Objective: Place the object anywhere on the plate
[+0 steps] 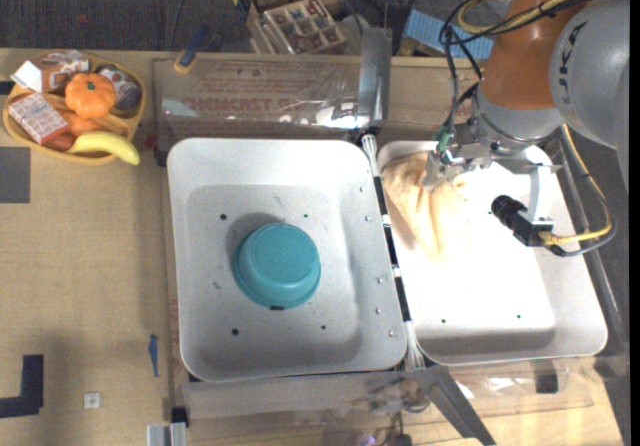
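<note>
Table (90,264) space is taken by two white bins: the left bin (190,184) carries the teal plate (278,264), the right bin (570,314) a pale, blurred object (415,204) near its upper left corner. Just above it the jaws (440,159) are lowered; their state cannot be told. A soft, flat object may be missed or dropped short of the plate.

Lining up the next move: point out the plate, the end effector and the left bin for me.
plate (278,264), camera view, middle of its teal top
end effector (441,162), camera view, at its tip over the right bin's far left corner
left bin (200,169), camera view, bare white wall near its far left corner
</note>
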You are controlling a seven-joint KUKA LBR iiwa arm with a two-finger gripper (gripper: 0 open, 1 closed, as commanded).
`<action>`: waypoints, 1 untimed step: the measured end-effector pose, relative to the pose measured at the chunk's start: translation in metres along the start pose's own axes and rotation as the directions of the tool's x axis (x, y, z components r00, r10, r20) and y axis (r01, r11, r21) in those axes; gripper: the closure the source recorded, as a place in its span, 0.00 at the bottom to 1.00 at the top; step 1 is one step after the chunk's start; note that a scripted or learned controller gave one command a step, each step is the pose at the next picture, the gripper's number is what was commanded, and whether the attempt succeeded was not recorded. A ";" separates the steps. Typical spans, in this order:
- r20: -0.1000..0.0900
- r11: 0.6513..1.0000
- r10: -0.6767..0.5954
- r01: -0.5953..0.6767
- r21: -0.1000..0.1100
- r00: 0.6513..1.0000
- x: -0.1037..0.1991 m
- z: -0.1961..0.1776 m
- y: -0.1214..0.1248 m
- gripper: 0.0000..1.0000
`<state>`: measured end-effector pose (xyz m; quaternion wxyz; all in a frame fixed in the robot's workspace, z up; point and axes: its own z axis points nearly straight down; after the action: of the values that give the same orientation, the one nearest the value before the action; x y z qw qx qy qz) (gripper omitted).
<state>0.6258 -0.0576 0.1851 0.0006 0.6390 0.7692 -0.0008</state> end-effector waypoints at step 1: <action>0.000 1.000 -0.001 0.001 -0.003 1.000 0.000 -0.040 0.001 1.00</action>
<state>0.6267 -0.0578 0.2252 0.0016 0.6386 0.7696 0.0003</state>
